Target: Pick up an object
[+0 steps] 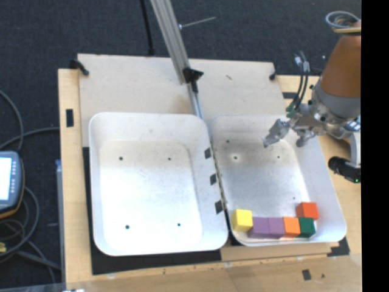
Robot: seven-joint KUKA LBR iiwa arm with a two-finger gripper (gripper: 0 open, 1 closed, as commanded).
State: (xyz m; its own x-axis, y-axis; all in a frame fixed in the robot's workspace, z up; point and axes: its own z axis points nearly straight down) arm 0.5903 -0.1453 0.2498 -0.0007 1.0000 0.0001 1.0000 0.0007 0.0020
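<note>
Several small blocks lie in a row along the near wall of the right bin (255,169): a yellow block (244,218), two purple blocks (268,226), an orange block (292,225) and a green block (307,227), with a red-orange block (307,210) just behind the green one. My gripper (285,140) hangs over the far right part of that bin, well behind the blocks. Its two fingers are spread apart, open, with nothing between them.
The left bin (152,181) sits beside the right one, their rims meeting mid-bench. A slanted metal pole (173,35) rises from behind the bins. A handheld pendant (9,181) and cables lie off the bench's left edge.
</note>
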